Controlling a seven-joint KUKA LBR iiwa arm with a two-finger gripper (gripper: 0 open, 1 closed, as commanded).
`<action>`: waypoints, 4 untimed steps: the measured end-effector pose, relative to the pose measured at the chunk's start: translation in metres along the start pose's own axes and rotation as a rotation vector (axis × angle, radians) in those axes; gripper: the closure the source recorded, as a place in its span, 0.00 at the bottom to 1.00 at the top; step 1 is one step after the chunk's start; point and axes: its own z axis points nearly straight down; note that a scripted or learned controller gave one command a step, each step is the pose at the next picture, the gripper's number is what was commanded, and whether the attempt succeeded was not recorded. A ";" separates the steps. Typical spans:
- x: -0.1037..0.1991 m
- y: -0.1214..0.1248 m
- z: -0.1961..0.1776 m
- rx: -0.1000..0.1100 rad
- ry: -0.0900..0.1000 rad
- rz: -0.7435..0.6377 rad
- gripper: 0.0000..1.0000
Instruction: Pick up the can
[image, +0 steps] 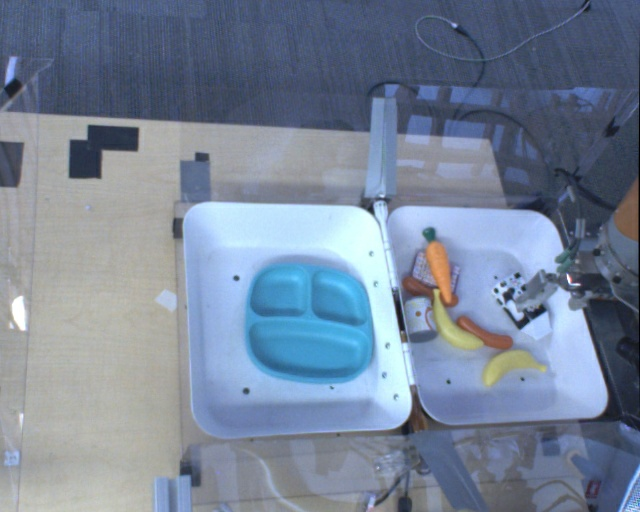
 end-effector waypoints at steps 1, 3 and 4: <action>0.022 0.009 -0.119 -0.005 -0.002 0.134 0.00; 0.026 -0.044 -0.092 -0.005 -0.002 0.028 0.00; 0.024 -0.042 0.097 -0.010 -0.003 -0.027 0.00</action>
